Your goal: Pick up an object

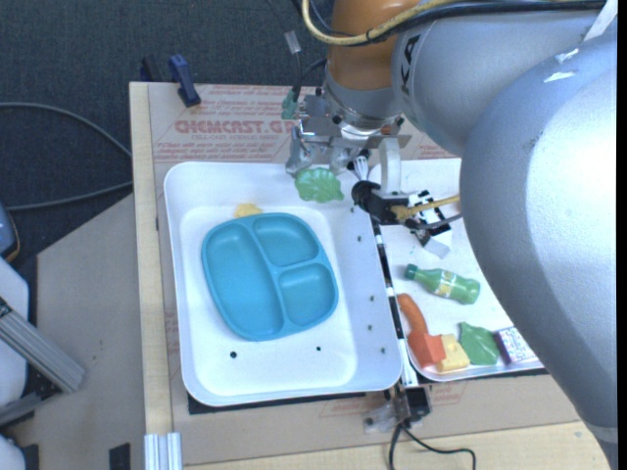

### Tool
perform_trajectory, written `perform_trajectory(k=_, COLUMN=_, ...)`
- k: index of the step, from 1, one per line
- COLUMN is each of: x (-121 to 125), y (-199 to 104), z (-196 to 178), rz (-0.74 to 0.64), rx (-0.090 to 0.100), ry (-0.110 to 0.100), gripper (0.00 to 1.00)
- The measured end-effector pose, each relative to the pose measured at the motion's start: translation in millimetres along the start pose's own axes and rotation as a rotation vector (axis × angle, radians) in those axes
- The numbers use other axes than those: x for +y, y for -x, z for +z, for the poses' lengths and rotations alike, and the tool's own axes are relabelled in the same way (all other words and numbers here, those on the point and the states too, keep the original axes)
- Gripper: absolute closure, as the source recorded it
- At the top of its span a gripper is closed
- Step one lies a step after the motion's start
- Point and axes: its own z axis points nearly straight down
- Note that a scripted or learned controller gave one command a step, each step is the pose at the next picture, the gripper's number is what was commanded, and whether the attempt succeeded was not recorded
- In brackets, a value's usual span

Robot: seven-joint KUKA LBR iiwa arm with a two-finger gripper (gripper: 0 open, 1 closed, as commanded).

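Item 1, arm: grey, orange band above the wrist, entering from the right and covering much of the right bin; its wrist hangs over the far edge of the left bin

Item 2, desk: pale board carrying both bins, printed red lettering beyond the far rim of the left bin

Item 3, left bin: shallow, white; landmark for all places below

Item 4, right bin: touching the near-right side of the left bin, largely hidden under the arm

Item 5, blue plate: three compartments, lying flat in the middle of the left bin

Item 6, gripper: at the far edge of the left bin, just above the green piece; whether the jaws stand apart or together cannot be told from this view

Item 7, green piece: small leafy-looking object at the far rim of the left bin, beyond the plate, directly beneath the gripper; likely the thing to be picked, contact not discernible

Item 8, green bottle: lying on its side in the right bin, just right of the left bin

Item 9, yellow scrap: in the left bin, touching the plate's far edge

Handling note: judged stage is the grasp at the green piece. Centre the jaws over it, close fully before lifting, rise straight to clear the rim, and confirm the piece comes up
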Motion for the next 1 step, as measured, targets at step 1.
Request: perform_trajectory(k=1, x=-77.3, y=-28.0, z=-8.8, rz=0.000, rx=0.000, ry=-0.004, gripper=1.00)
